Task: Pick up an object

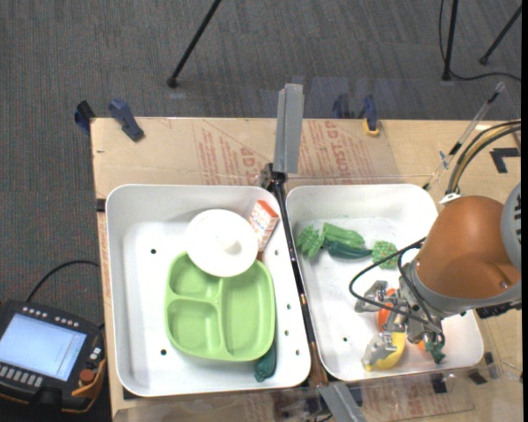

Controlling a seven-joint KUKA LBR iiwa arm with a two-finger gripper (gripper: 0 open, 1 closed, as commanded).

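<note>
The arm's orange band [466,244] hangs over the right bin [352,205], and the gripper [398,328] reaches down into that bin's front right corner. Under and around the gripper lie an orange object [385,313], a yellow object [384,354] and a small dark green piece [437,352]. Which of them the gripper touches is unclear from here. Further back in the same bin lie several green toy vegetables [343,240].
The left bin [128,236] holds a green divided tray [220,310], a white round plate [223,243] overlapping its back edge, an orange-and-white carton [264,221] and a dark green item [265,367] at the front. A teach pendant [40,350] sits at lower left.
</note>
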